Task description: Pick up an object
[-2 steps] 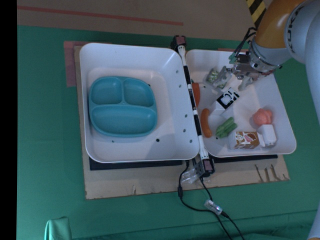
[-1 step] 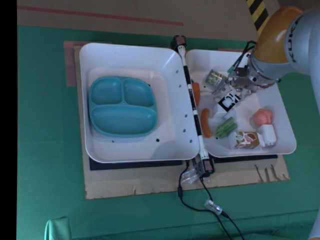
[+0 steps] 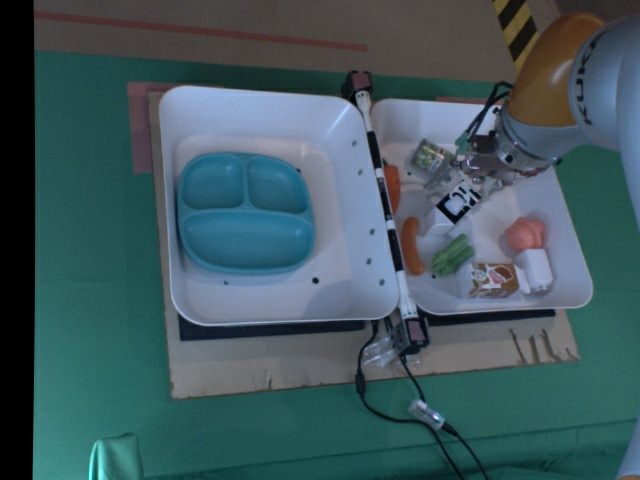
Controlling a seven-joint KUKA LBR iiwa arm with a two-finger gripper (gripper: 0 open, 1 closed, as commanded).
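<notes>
so the gripper (image 3: 452, 171) is down in the right bin (image 3: 565, 258) among a small can (image 3: 430, 155), hot dog (image 3: 411, 245) and green beans (image 3: 452, 255), can't tell its grip, while the teal divided plate (image 3: 244, 213) sits in the left bin (image 3: 260, 118).

Grey robot arm link (image 3: 606, 73): dark lettering along its right edge, partly cut off, not readable. Small brown-and-white printed carton (image 3: 493, 279): print too small to read.
</notes>
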